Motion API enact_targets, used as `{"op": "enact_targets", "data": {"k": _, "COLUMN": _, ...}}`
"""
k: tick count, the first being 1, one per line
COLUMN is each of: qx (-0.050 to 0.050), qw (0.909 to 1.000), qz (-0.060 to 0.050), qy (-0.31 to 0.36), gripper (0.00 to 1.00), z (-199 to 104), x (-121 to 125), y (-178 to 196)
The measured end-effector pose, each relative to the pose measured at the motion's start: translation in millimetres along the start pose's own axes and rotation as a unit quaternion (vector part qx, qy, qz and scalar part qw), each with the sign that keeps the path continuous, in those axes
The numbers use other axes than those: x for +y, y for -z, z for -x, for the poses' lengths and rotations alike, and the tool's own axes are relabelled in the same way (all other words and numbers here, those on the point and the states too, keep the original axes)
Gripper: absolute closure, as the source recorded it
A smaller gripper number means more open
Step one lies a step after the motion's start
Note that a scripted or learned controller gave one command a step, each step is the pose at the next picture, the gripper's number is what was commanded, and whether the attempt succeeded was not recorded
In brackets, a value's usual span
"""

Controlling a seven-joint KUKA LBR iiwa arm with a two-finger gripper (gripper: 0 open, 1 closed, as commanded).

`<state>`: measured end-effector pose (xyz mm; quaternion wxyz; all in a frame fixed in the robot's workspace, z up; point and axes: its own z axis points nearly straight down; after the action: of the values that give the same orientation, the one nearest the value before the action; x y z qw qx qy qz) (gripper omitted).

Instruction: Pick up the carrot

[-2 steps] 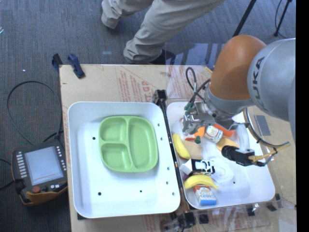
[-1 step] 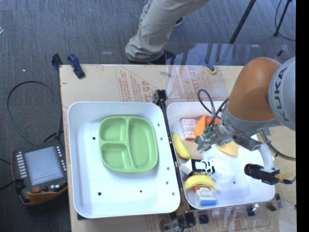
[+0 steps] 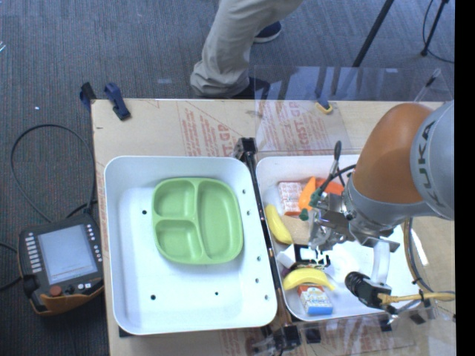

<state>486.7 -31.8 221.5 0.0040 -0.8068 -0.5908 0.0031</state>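
Observation:
The carrot is an orange piece lying in the right bin near its far side, partly covered by the arm's wrist. My gripper hangs over the middle of that bin, in front of the carrot and a little nearer the camera, between two bananas. It points down close to the bin floor. The big grey and orange arm body hides much of the bin's right half.
In the right bin lie a banana, a second banana, a pink-white packet and a small blue-red box. The left bin holds a green divided plate. A person's leg stands behind the bench; a teach pendant lies left.

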Motion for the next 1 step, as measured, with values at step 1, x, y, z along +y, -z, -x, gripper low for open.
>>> {"op": "enact_targets", "data": {"k": 1, "qx": 0.0, "qw": 0.9999, "qz": 0.001, "qy": 0.012, "gripper": 1.0, "z": -57.9, "x": -30.5, "y": 20.1}}
